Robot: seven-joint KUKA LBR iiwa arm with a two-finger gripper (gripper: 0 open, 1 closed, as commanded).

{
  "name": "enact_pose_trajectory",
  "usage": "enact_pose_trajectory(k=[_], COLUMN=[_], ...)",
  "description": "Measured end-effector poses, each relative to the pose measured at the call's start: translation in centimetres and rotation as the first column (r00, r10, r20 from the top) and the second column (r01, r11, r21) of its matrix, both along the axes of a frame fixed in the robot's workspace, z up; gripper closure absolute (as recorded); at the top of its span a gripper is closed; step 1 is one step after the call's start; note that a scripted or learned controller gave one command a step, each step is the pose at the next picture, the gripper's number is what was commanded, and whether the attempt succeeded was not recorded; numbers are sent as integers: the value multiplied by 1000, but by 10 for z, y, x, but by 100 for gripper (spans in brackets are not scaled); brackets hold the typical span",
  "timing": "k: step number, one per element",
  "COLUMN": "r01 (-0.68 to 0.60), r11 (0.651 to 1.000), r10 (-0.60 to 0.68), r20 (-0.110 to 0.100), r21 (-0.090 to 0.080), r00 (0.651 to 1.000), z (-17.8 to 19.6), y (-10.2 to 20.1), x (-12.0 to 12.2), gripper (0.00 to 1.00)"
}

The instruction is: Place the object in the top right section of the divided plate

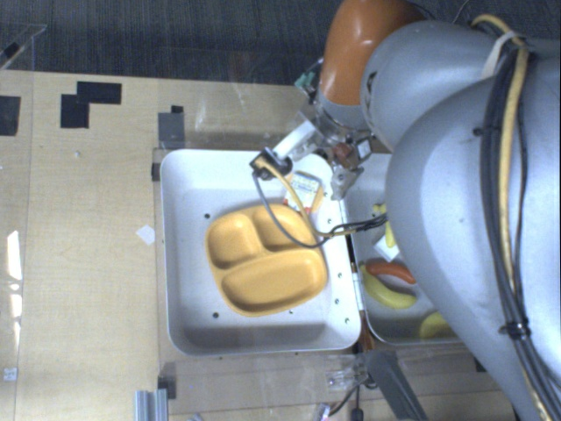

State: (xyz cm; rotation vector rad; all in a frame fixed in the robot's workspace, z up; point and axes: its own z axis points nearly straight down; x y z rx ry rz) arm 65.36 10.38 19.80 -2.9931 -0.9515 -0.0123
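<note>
Camera view: tool (337,167) above left bin's (180,261) yellow divided plate (266,260).

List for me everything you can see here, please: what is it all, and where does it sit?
Divided plate: one, yellow, three sections, in the left bin.
Left bin: one, white, middle of the bench.
Right bin: one, white, beside the left one, mostly under the arm.
Toy foods: several, yellow and orange-red, in the right bin; exact count hidden.
Bench: one, pale wood.
Black markers: a few, on the bench's upper left.
Cable: black, looping over the plate.
Arm: one, grey with an orange band, from the right.
Gripper: one, above the left bin's upper right corner.
</note>
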Motion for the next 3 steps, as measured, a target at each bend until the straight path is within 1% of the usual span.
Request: enact_pose_trajectory(k=[1, 2, 3], r01=[-61, -61, 85], r11=[998, 998, 996], r10=[61, 61, -85], r20=[-1, -2, -3], r21=[-2, -2, 0], r00=[998, 998, 996], z=[140, 139, 160], y=[-12, -12, -8], x=[2, 1, -16], gripper=[0, 0, 0])
